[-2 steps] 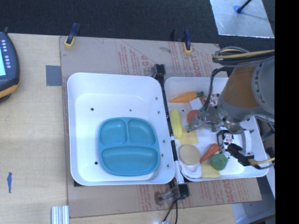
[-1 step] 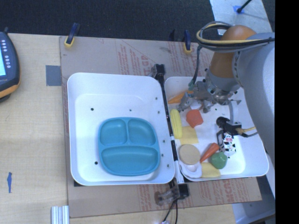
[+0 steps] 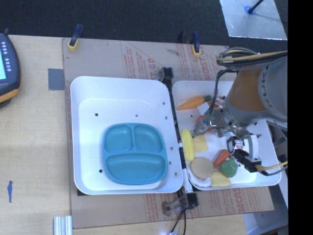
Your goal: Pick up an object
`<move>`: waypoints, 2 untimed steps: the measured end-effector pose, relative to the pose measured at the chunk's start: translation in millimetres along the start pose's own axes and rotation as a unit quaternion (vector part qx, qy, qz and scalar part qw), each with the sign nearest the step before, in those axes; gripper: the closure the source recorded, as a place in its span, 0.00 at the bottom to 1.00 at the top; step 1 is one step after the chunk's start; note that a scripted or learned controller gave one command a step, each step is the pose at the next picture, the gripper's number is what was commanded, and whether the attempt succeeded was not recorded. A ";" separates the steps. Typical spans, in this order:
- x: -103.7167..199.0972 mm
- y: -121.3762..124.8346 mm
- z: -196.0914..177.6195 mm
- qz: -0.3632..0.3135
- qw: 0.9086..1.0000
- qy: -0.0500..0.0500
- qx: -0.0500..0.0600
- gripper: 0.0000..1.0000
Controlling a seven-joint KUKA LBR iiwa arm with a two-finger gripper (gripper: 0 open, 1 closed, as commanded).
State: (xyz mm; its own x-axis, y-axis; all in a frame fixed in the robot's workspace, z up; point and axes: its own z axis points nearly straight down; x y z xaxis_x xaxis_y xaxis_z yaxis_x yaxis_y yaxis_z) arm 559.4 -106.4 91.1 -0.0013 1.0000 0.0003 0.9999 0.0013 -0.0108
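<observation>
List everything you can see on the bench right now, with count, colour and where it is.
Bins: two, white, side by side on the cardboard sheet.
Divided plate: one, blue, in the left bin.
Carrot: one, orange, top of the right bin.
Corn cob: one, yellow, left edge of the right bin.
Toy food pieces: several, tan, yellow, green and red-orange, near end of the right bin.
Clamps: two, blue and yellow, far edge of the cardboard.
Handheld pendant: one, dark with orange trim, far left.
Arm: one, grey with orange band, over the right bin.
Gripper: one, low among the food.
</observation>
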 end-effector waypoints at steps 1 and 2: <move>10.9 64.7 -1.1 0.000 1.000 0.000 0.004 0.00; 8.1 28.1 -0.6 -0.001 1.000 0.000 -0.002 0.00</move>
State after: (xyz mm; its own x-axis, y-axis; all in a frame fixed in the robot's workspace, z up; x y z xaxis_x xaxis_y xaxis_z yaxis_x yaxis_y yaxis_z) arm 587.5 -98.3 91.4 -0.0029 1.0000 0.0000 1.0000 0.0029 -0.0075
